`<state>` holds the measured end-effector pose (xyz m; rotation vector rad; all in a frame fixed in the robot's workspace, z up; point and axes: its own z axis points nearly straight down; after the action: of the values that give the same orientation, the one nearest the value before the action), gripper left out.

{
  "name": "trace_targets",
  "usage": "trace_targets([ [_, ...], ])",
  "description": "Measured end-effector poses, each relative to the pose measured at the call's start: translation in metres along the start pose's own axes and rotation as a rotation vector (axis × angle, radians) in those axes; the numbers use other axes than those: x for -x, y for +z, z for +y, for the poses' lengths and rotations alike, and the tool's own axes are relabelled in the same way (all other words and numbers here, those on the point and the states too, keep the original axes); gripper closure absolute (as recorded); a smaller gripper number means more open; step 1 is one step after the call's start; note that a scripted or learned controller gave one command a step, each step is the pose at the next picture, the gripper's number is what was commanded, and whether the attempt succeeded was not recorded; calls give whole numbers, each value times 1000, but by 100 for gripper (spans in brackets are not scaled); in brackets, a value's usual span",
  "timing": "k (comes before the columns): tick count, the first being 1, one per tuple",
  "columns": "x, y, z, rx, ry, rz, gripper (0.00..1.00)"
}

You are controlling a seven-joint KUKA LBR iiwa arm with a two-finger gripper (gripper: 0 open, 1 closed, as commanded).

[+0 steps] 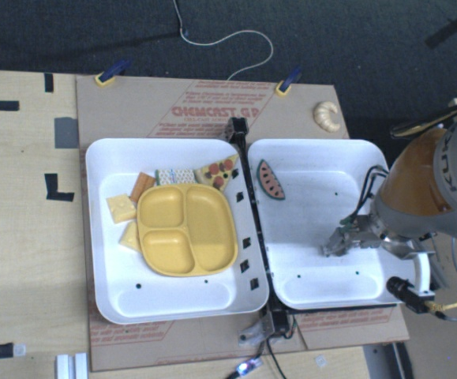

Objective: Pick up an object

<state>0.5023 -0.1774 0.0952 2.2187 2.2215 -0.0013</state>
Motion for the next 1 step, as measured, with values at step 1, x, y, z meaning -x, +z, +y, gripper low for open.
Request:
trace_targets([
  [1,-7,-43,1,0,-1,2,100],
])
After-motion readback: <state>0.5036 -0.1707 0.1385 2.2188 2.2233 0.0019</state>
